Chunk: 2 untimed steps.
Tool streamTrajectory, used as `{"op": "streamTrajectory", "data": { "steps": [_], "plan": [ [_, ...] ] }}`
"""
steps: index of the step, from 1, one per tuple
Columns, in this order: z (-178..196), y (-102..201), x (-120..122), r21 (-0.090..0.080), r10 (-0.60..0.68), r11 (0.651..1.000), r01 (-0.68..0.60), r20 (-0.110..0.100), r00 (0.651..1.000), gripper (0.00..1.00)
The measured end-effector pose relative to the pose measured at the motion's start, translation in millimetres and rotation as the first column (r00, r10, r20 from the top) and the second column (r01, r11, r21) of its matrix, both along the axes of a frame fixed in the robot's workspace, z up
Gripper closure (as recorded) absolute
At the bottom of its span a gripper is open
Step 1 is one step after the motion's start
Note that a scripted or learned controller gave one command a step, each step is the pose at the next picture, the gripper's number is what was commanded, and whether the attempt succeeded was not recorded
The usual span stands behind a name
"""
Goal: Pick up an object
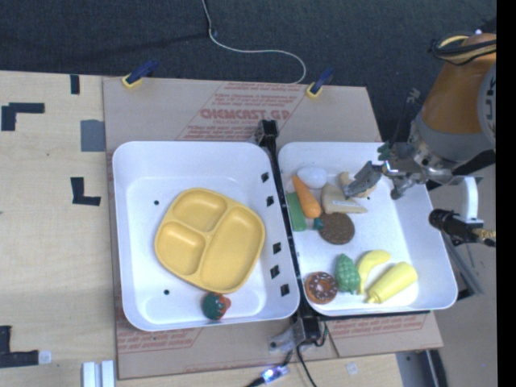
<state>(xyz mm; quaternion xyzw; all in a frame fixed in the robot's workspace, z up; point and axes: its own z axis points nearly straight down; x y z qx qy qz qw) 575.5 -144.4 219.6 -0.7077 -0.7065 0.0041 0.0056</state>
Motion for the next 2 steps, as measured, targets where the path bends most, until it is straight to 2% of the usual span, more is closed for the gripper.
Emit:
{"op": "streamTrajectory", "data": {
  "steps": [1, 2],
  "plan": [
    [6.4, 0.1, 2.6, -0.002, 0.003, 1.000, -0.003, 0.012, 1.000, 0.00],
    [-36.8, 1.3, 3.0, -0.002, 0.003, 1.000, -0.003, 0.009, 1.000, 0.00]
  ]
}}
